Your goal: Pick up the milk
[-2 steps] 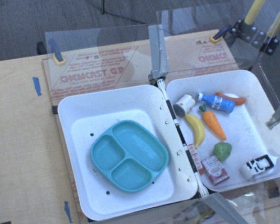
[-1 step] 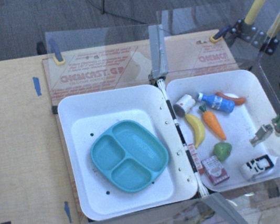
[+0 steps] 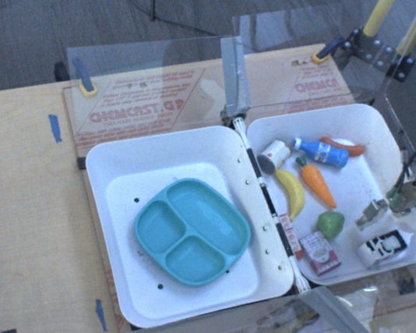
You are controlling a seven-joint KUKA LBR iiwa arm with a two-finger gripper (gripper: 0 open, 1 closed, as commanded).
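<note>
Reaching in from the right edge, the grey arm's gripper hangs low over the right white bin, and whether its fingers are open or closed cannot be told, nor is anything seen between them. Just below it lies one small white milk carton with black markings, on its side near the bin's front right corner. One green pepper-like toy sits to the left, with one small red box at the front wall; its print is too small to read. Farther back lie one orange carrot, one yellow banana, one blue bottle, one grey can and one orange-red sausage-like piece. The left white bin holds one teal divided plate. Behind the bins on the surface, clear sheeting reads "CHEMCAST".
</note>
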